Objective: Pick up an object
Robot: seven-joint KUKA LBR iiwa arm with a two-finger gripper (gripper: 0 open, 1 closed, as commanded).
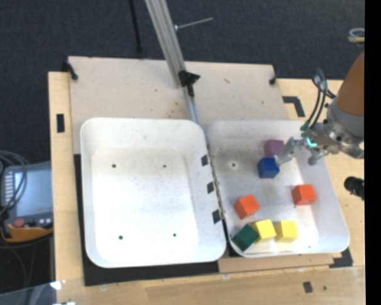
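Observation:
The right bin (324,170) holds several small blocks. A purple block (274,147) lies near its back, with a blue cube (268,168) just in front of it. Two orange blocks (303,194) (246,205) sit in the middle. Two yellow blocks (265,229) (287,230) and a green block (245,237) line the front edge. My gripper (302,154) hovers at the bin's right side, just right of the purple block. Its fingers are spread open with nothing between them.
The left bin (89,170) stands beside the right one. A slanted metal rail (168,37) rises behind the bins. A screen unit with cables (22,199) sits off the bench at the left.

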